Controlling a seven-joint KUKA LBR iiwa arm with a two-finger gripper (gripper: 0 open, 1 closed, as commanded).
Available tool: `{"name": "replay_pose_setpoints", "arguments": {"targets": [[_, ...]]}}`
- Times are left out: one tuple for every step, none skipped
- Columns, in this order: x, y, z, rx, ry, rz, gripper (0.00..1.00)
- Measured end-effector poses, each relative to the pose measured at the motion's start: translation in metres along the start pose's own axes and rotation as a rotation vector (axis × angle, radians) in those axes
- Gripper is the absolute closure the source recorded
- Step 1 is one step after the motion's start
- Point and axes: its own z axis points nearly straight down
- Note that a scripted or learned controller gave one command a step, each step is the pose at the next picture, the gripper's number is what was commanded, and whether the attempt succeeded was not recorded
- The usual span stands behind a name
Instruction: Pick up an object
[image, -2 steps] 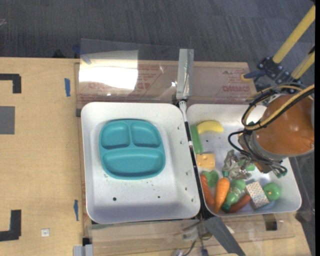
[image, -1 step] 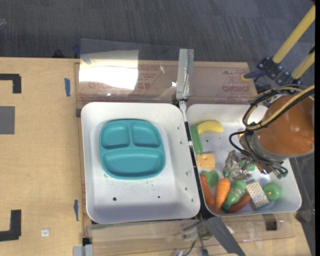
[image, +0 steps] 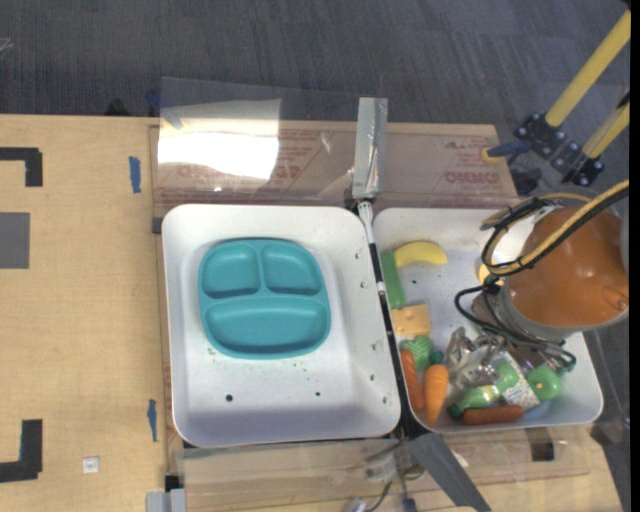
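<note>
1. Surface (image: 70, 330): a tan bench top carrying two shallow white bins side by side, with blue tape marks along its left portion.
2. Left bin (image: 190, 400): holds one teal divided plate (image: 265, 298) with three compartments, lying flat near the bin's centre. A few dark specks are scattered on the bin floor below it.
3. Right bin (image: 455, 240): holds a cluster of toy food items – a yellow banana (image: 420, 254) near the upper left, a green piece (image: 391, 283) just below it along the divider, a tan cracker-like square (image: 410, 320) below that.
4. Lower in the right bin: two orange carrots (image: 436, 390) stand side by side, touching, with a red piece (image: 492, 415) and several green pieces (image: 545, 382) crowded along the bottom wall.
5. Arm: the orange band (image: 568, 275) sits over the right bin, black cables looping round it.
6. Gripper (image: 478, 362): lowered into the clutter at the bin's lower middle, metal parts just beside the carrots and above the red piece.
7. Jaws – whether open or closed cannot be told; clutter and the wrist obscure them. No item is visibly held.
</note>
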Motion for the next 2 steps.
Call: {"name": "replay_pose_setpoints", "arguments": {"targets": [[-0.001,0.008,0.0,-0.001,0.005,-0.049,0.0],[-0.088,-0.037,-0.037,-0.011,0.011,0.051,0.0]]}}
